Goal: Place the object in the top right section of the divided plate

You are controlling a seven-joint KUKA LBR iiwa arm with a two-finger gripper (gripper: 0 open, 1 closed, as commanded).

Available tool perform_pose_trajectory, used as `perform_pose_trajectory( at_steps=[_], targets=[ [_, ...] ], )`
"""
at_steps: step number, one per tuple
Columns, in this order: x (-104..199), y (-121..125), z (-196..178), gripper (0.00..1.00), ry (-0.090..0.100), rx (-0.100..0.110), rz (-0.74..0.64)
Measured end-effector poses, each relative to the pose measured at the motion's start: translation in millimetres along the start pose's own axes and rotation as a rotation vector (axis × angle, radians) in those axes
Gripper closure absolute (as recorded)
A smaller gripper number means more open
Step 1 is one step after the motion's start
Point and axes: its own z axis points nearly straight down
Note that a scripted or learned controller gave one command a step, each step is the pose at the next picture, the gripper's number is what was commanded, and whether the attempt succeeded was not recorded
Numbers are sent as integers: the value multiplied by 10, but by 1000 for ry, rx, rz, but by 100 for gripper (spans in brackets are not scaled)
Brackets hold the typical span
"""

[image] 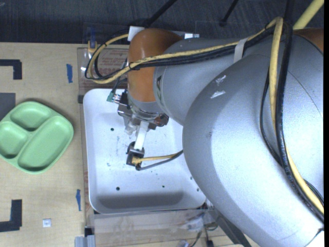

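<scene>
A pale green divided plate with three sections lies on the wooden bench, left of the white bin. My gripper hangs below the orange wrist band, low over the bin's floor near its back middle, well to the right of the plate. The bulky grey arm covers the bin's right side and whatever lies beneath it. The bare part of the bin floor carries just a few dark specks.
Black corner marks and blue tape strips sit on the wooden bench around the plate. A printed label and looped yellow cable lie behind the bin. Bench room lies in front of the plate.
</scene>
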Motion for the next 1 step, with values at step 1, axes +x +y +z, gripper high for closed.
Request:
perform_pose_trajectory(
  at_steps=[1],
  targets=[
    [10, -3, -61, 100, -4, 3, -2]
  ],
)
